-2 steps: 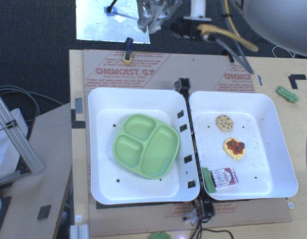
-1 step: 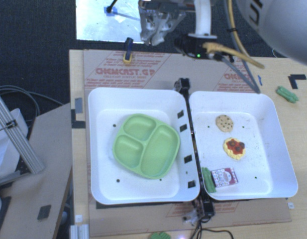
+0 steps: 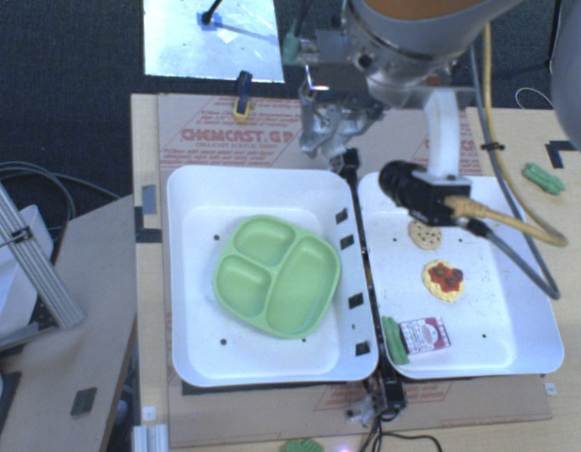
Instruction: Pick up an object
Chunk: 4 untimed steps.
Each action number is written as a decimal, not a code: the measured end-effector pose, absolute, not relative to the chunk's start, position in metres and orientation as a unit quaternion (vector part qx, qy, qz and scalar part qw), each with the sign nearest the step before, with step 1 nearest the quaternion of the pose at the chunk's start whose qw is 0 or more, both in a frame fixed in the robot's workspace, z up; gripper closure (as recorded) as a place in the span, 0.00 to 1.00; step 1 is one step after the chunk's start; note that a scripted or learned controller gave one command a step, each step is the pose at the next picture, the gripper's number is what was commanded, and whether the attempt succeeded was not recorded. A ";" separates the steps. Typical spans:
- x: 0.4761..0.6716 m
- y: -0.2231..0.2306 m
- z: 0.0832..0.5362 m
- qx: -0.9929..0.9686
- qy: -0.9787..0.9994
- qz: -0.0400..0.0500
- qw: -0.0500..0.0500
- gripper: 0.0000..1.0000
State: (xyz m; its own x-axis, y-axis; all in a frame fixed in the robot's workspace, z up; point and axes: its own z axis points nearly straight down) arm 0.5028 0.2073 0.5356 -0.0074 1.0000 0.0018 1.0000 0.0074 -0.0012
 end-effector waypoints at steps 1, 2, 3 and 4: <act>0.492 0.235 0.376 -0.704 -0.710 0.007 0.003 1.00; 0.485 0.188 0.231 -0.709 -0.706 0.007 0.003 1.00; 0.579 0.138 0.215 -0.709 -0.705 -0.001 -0.003 1.00; 0.576 0.143 0.216 -0.707 -0.707 -0.001 0.000 0.00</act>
State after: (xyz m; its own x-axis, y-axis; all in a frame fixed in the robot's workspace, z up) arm 0.5756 0.1426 0.2162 -0.0006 1.0000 0.0008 1.0000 0.0006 0.0010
